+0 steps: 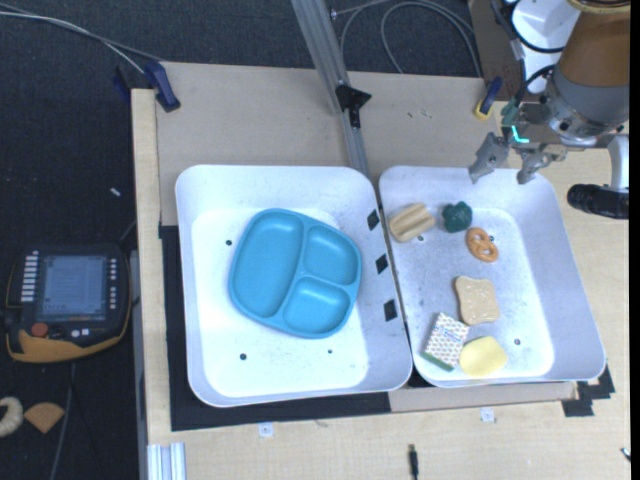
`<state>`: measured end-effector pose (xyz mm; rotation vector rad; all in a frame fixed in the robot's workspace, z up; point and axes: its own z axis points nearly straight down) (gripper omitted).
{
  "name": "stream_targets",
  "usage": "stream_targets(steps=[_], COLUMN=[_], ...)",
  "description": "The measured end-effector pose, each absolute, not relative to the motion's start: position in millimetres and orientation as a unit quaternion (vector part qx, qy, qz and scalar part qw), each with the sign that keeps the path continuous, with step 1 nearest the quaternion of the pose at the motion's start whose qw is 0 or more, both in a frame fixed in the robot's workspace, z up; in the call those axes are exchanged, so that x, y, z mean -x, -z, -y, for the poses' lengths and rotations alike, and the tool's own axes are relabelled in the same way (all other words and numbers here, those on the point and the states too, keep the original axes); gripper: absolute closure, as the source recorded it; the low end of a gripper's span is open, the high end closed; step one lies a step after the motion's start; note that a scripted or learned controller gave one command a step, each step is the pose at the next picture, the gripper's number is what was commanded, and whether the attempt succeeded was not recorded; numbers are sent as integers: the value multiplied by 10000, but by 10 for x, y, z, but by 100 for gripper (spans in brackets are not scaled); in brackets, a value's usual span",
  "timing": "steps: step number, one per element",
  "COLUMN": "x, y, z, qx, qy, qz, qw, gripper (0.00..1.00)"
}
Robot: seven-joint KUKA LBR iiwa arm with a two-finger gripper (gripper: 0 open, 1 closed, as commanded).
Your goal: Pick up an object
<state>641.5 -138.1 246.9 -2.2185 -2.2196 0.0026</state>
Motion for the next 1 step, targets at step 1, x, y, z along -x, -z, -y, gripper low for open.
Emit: stream_targets(steps=[1], x=[-6423], y=[-2485], z=[1381], qx=[7067], qy=[1], qz=[7075], qw=[3], gripper=[0])
